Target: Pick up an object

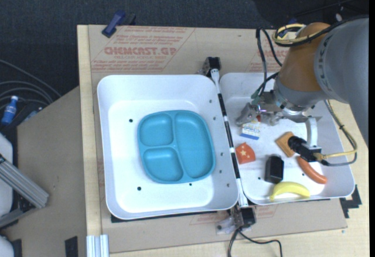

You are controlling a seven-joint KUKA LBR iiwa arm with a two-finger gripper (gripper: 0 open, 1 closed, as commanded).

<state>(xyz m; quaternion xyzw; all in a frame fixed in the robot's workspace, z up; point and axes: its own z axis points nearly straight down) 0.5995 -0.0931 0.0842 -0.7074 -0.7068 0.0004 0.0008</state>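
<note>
My gripper (256, 115) hangs low over the upper left part of the right bin (334, 185), at the end of the grey arm with its orange band. Just below it lies a small white and blue packet (251, 130). A red wedge-shaped piece (246, 153) sits near the bin's left wall. A black block (273, 169) lies lower in the bin, with a yellow banana (289, 191) at the front edge. An orange carrot-like piece (312, 170) and a brown piece (285, 143) lie to the right. Nothing is visibly held.
The left bin (117, 180) holds a blue divided plate (174, 146). A black clip (211, 65) sits at the top of the rim between the bins. A blue item (113, 24) lies on the cardboard beyond the bins.
</note>
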